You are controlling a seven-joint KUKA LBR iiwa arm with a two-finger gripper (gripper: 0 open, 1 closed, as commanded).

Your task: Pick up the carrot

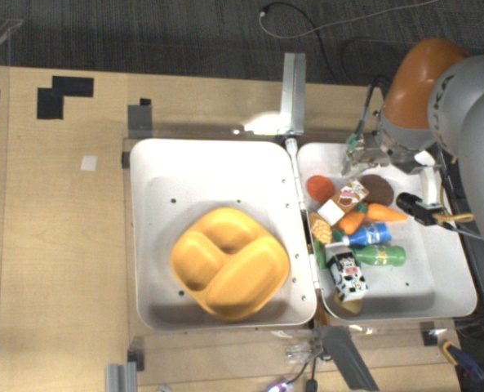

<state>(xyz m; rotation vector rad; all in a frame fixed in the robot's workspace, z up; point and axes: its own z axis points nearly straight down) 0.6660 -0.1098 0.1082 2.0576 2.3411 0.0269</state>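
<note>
The orange carrot [386, 213] lies in the right white bin [437, 292], roughly at its middle, with its tip pointing right. It rests among other toy foods, just below a brown disc [378, 188] and above a blue bottle [370, 235]. My gripper [361, 157] hangs over the bin's far edge, up and to the left of the carrot, apart from it. Nothing shows between its fingertips. The grey arm with its orange band [417, 84] comes in from the upper right.
Around the carrot lie a red tomato [320, 188], a small snack box [352, 194], a second orange piece [352, 222], a green bottle [380, 256] and a cow-print carton [348, 276]. The left bin [156, 178] holds a yellow divided plate [229, 261].
</note>
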